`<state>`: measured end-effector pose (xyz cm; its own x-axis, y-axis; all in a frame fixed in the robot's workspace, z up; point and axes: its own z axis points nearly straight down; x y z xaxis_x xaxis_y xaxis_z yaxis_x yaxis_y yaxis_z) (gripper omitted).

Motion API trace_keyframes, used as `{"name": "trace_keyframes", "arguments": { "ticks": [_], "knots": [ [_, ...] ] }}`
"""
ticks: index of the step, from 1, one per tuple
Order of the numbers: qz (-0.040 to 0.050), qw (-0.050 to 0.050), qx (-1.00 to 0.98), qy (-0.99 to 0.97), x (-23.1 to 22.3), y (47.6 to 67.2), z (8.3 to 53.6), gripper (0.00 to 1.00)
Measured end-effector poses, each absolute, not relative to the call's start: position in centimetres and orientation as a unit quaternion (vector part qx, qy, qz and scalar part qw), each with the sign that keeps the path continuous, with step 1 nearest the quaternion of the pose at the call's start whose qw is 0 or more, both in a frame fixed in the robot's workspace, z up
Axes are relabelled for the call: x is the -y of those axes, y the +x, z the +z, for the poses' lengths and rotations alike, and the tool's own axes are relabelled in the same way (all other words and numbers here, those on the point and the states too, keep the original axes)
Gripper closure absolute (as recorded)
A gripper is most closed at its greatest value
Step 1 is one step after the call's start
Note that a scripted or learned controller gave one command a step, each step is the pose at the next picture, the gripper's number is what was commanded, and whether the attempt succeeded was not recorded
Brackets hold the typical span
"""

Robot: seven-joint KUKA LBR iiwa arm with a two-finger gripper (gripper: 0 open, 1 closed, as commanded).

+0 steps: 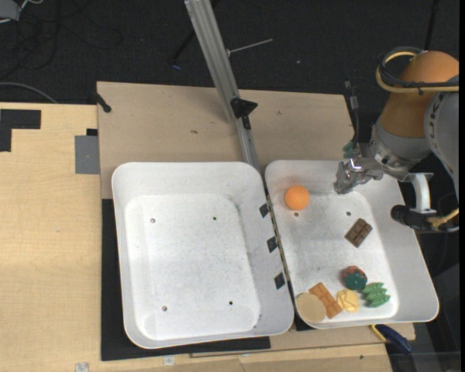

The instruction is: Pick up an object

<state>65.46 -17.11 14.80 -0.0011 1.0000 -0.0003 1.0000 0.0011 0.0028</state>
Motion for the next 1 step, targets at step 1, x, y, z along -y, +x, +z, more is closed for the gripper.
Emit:
{"name": "trace_keyframes", "arguments": {
  "ticks": [1],
  "knots": [
    [0.0014, 0.003, -0.707, 0.707, 17.67, 66.21, 20.91, 1.00]
  ]
}}
